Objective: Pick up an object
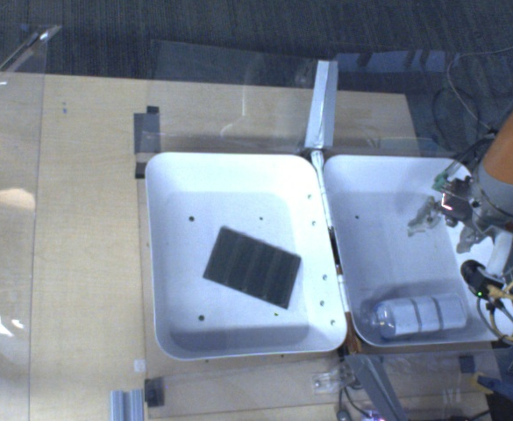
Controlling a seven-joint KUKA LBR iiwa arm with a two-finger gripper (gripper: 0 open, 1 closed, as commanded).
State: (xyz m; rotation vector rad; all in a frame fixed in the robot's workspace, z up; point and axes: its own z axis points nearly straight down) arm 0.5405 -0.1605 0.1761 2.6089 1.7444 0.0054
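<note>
One bottle [418, 315] lies sideways along right bin's [370, 191] front.

We see two candidates for picking. A dark ribbed rectangular pad [252, 267] lies flat on the floor of the left bin [164, 235], turned at a slant to the walls and clear of all of them. In the right bin [361, 191], a pale grey cylindrical bottle [418, 315] (translucent, with a darker cap end facing left) lies on its side along the near wall.
</note>
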